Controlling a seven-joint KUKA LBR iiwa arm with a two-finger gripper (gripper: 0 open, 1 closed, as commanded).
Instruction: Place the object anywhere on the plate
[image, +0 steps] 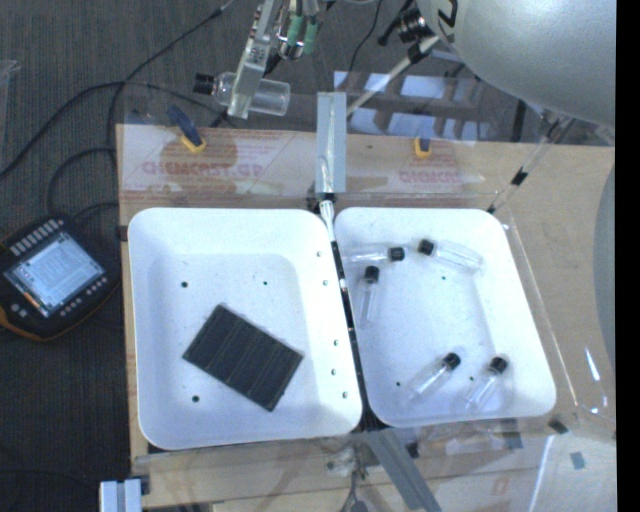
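The two-finger gripper (262, 62) hung at the top of the view, above the far edge of the bench and beyond both bins, its fingers closed on a clear plastic vial with a black cap (247, 95). The vial lay roughly level in the grip, its long axis running left to right, black cap toward the left and clear rounded body toward the right.

Below it, the left shallow white bin (160, 250) held a dark grey rectangular ribbed plate (242, 357), flat on the floor and turned at a slant, near the bin's front. The right shallow white bin (510, 270) held five more clear capped vials: three (400, 255) clustered near the far wall and two (465, 372) near the front right corner, all lying on their sides at varied angles. A handheld control pendant with a lit screen (50, 275) sat left of the bench.
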